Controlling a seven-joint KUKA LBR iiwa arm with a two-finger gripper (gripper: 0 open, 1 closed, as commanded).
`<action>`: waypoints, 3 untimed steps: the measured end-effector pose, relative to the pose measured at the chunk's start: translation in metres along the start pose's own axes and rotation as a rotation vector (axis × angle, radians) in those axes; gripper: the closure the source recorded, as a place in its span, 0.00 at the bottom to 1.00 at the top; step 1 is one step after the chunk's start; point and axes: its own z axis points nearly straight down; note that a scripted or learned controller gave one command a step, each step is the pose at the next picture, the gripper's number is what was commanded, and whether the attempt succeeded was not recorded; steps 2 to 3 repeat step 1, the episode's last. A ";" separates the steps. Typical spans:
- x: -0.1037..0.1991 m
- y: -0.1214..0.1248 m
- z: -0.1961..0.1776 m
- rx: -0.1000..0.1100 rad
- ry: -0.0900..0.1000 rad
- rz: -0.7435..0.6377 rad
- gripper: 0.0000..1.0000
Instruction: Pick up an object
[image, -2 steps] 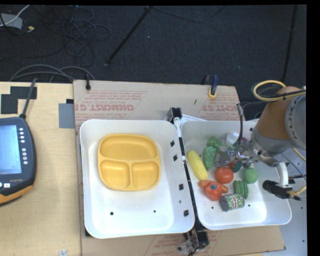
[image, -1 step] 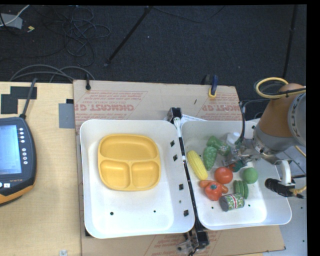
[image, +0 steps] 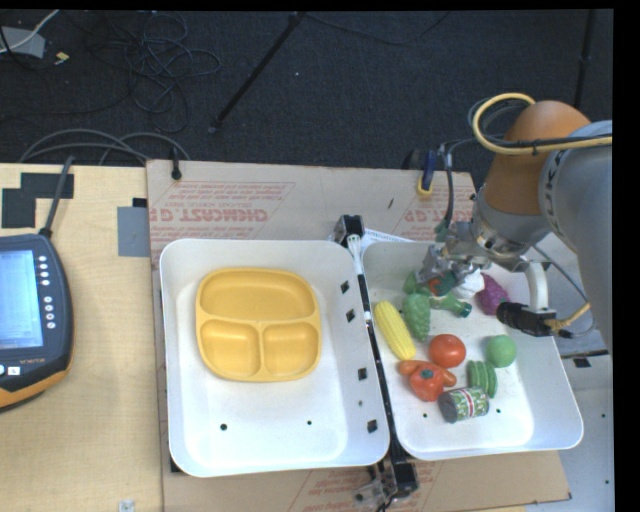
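My gripper (image: 448, 274) is low over the back of the right bin (image: 545, 415), right above a small red and green toy (image: 447, 293) that its body partly hides. Just left of it lies a green leafy toy (image: 417, 314), and to its right a purple toy (image: 491, 296). Nearer the front are a yellow corn cob (image: 393, 330), a red tomato (image: 447, 350), a red pepper (image: 428, 381), a green-labelled can (image: 465, 404), a dark green cucumber (image: 482, 377) and a green lime (image: 501, 350).
The left bin (image: 190, 420) holds a yellow divided plate (image: 258, 323). A ridge with black clips (image: 365, 340) separates the two bins. A control pendant (image: 25, 310) lies on the bench at far left. Cables run behind the bins.
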 end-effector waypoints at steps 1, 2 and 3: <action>0.065 -0.001 -0.098 0.000 0.000 0.000 1.00; 0.065 -0.001 -0.098 0.000 0.000 0.000 1.00; 0.065 -0.001 -0.098 0.000 0.000 0.000 1.00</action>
